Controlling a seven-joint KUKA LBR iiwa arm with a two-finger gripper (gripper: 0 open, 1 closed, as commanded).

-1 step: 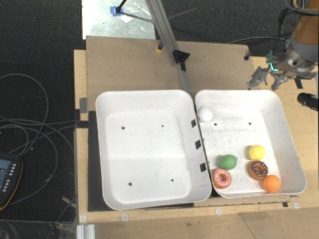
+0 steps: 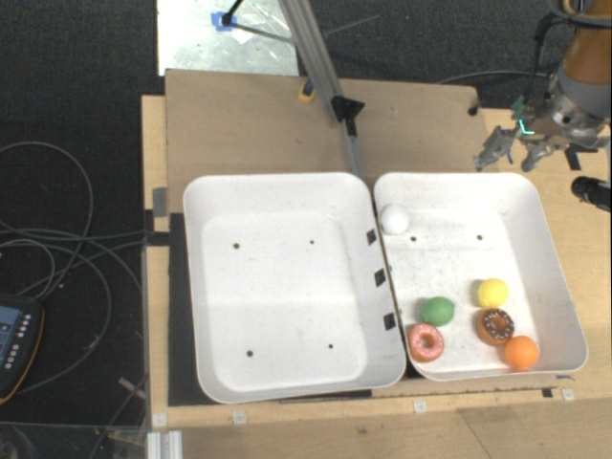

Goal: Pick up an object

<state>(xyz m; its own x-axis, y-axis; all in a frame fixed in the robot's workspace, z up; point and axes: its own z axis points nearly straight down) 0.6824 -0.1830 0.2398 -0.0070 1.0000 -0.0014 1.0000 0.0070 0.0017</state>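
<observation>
Six small things lie in the right bin (image 2: 550, 247), and we see the gripper (image 2: 512, 153) well apart from all of them, poised above the bench just beyond that bin's far rim, near its right corner. The nearest to it is a white ball (image 2: 395, 220), which sits close to the bin's far left corner, by the wall shared with the left bin (image 2: 206, 256). The other five cluster at the near end: a green ball (image 2: 438, 310), a yellow ball (image 2: 493, 292) to its right, a brown doughnut (image 2: 496, 326) just below the yellow ball, an orange ball (image 2: 521, 352) touching or nearly touching the doughnut at the near right corner, and a pink doughnut (image 2: 426, 341) by the near left wall.

Between the gripper and these things we see bare white bin floor, with only the low rim of the bin in between. A grey pole (image 2: 316, 51) slants across the far bench and ends at a black clamp (image 2: 346, 109), off to the gripper's left. Cables (image 2: 57, 256) lie on the dark floor at the left of the view, beside a handheld pendant (image 2: 17, 338).

The gripper hangs below the arm's orange band (image 2: 585, 60). We see its two fingers (image 2: 495, 149) spread apart, with nothing between them, and they touch nothing we can make out.
</observation>
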